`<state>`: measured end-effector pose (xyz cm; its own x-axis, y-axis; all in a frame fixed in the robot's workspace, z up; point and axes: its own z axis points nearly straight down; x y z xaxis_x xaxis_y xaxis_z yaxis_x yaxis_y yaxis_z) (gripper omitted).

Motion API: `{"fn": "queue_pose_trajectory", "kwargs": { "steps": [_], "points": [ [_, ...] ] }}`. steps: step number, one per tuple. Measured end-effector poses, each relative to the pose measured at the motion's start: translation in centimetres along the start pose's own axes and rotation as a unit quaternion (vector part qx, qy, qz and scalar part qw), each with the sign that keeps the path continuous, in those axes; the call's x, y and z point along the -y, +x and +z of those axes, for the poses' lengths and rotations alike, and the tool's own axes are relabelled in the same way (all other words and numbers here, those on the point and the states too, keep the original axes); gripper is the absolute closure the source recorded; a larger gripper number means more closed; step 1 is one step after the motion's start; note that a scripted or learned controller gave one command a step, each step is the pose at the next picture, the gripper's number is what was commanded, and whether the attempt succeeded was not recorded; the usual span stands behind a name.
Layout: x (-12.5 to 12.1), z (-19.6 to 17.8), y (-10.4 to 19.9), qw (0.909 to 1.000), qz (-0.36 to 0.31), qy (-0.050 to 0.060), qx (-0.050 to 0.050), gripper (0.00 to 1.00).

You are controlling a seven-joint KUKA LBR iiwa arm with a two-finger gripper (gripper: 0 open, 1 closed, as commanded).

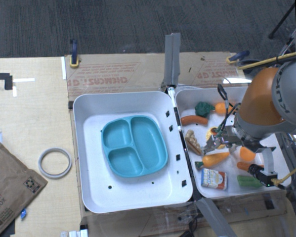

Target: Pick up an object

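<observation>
My gripper [213, 143] is low inside the right bin [186, 99], near its left-middle part. It hangs just above an orange carrot-like piece [215, 159] and just right of a brown bread-like piece [192, 141]. Around it lie a red-orange sausage [194, 120], a green broccoli [203, 108], a small orange fruit [220, 107], an orange piece [246, 154], a printed packet [213, 178] and a green item [249, 182]. I see nothing lifted off the bin floor.
The left bin [85, 143] holds a teal divided plate [134, 146]. A grey divider bar [172, 59] stands between the bins at the back. A tape ring [55, 162] and a cardboard box [10, 189] lie on the bench at left.
</observation>
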<state>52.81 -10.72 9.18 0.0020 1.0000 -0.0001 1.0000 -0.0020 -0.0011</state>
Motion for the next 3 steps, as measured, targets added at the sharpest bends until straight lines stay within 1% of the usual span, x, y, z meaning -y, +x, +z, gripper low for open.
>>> {"fn": "queue_pose_trajectory", "kwargs": {
  "steps": [1,2,3],
  "points": [
    [-8.1,0.0,-3.8,0.9993,-0.037,-0.001,0.001,0.00],
    [-12.4,0.5,0.4,0.9990,-0.043,0.012,0.000,0.00],
    [-4.5,0.0,-2.2,0.9982,-0.060,0.000,0.000,0.00]
  ]
}}
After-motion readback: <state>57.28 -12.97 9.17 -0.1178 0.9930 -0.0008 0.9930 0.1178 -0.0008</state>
